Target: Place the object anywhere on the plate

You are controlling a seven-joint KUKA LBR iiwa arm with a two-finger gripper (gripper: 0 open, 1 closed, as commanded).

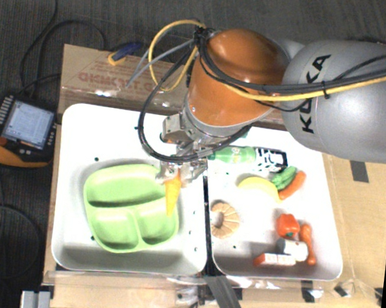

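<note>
A green divided plate (pixel 130 208) fills the left bin (pixel 64 238). At the plate's 2 o'clock rim, the gripper (pixel 177 171) pinches a yellow-orange carrot-like piece (pixel 172 195) between its fingers, hanging tip-down. Judged best: lower until it nears the plate's surface, then release, keeping clear of the divider. At 3 o'clock, the right bin (pixel 326 264) holds toy food.
</note>
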